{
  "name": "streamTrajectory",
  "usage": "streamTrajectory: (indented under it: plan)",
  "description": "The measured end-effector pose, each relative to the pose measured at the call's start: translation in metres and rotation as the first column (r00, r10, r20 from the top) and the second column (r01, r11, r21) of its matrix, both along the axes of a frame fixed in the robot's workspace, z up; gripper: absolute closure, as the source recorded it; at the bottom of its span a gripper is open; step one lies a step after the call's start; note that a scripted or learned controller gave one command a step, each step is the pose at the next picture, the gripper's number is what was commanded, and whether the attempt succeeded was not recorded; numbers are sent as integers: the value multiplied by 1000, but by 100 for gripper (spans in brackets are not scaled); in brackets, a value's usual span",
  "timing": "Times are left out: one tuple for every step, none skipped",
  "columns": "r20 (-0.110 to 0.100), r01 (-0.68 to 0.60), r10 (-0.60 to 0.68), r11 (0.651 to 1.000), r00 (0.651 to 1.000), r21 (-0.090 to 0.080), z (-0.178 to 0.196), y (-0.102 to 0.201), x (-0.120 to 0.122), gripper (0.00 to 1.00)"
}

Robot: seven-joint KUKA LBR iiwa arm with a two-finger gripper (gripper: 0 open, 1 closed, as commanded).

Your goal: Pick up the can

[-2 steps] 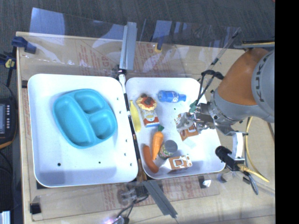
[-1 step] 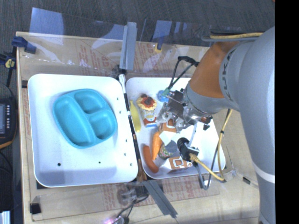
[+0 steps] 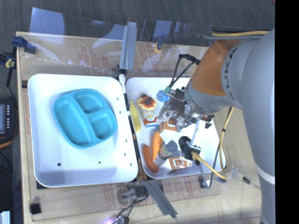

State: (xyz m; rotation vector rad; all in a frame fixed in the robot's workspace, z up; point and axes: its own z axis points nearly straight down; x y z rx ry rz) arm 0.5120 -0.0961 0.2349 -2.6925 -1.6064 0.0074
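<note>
The can [image 3: 168,149] is a small grey cylinder lying in the front half of the right bin [image 3: 212,141], between an orange carrot [image 3: 156,143] and a black fitting on the arm. My gripper [image 3: 174,117] hangs over the middle of that bin, just behind the can and a little above the pile of items. It is apart from the can. Its fingertips are lost against the clutter under it.
Around the can lie a red sausage [image 3: 149,159], a small printed carton [image 3: 179,163], a yellow banana [image 3: 135,116] by the left wall and a snack box [image 3: 147,105] behind. The left bin [image 3: 42,162] holds a blue divided plate [image 3: 84,117]. The arm's grey body covers the bin's right side.
</note>
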Motion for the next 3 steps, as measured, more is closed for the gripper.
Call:
streamTrajectory:
  plan:
    - [-4, -8, 8, 1000, 1000, 1, 9, 1, 1, 100]
    - [-8, -16, 16, 1000, 1000, 2, 17, 1, 1, 100]
    - [-1, 238, -238, 971, 971, -1, 0, -1, -4, 100]
